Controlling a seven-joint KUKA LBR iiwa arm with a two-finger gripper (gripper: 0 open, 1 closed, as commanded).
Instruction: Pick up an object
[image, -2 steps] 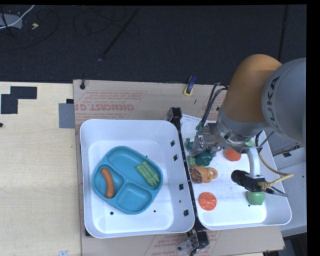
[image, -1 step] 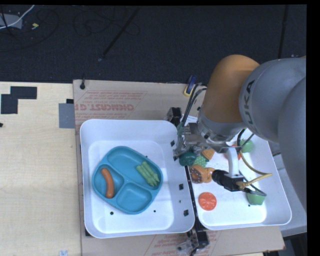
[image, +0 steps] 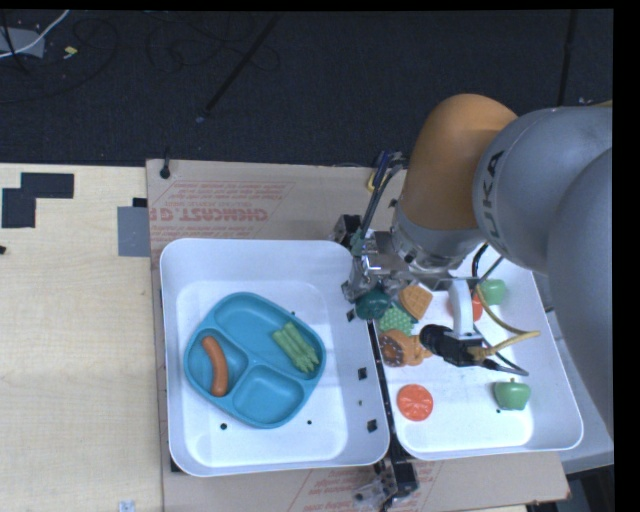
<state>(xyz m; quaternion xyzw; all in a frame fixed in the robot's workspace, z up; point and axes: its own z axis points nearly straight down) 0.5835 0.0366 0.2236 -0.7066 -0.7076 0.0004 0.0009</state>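
Note:
My gripper (image: 366, 290) hangs over the left edge of the right bin (image: 470, 440), close to the wall between the two bins. A small dark teal round object (image: 375, 304) sits right at its tip; whether it is gripped is unclear. Just right of it lie a green waffle-like piece (image: 397, 320), an orange cracker (image: 416, 299) and a brown cookie (image: 392, 348). Nearer the front are an orange tomato slice (image: 415, 402) and a green pepper (image: 512, 395). A green and red piece (image: 490, 294) shows partly behind the wrist.
The left bin (image: 200, 265) holds a blue divided plate (image: 250, 395) with a sausage (image: 215, 364) and green beans (image: 295, 344). The arm's large grey and orange body (image: 500, 170) covers the back of the right bin.

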